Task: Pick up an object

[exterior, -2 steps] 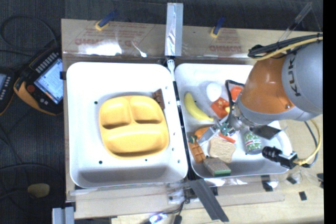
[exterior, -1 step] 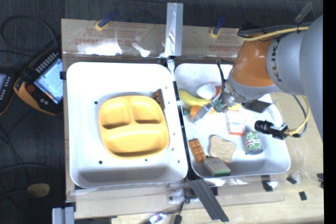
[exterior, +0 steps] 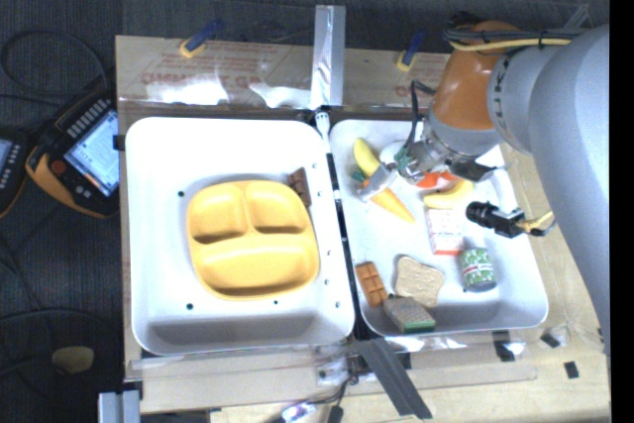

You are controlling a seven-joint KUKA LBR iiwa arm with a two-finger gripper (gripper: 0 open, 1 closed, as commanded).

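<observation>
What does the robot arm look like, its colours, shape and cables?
The arm is a thick, rounded grey tube with an orange band above the wrist. Black and yellow cables run over the band. The gripper at its tip is small, of grey metal.

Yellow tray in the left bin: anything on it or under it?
The yellow tray shows three bare compartments, nothing lying in them. A small brown piece sits at its upper right corner, on the left bin floor. Whatever is beneath the tray is covered.
</observation>
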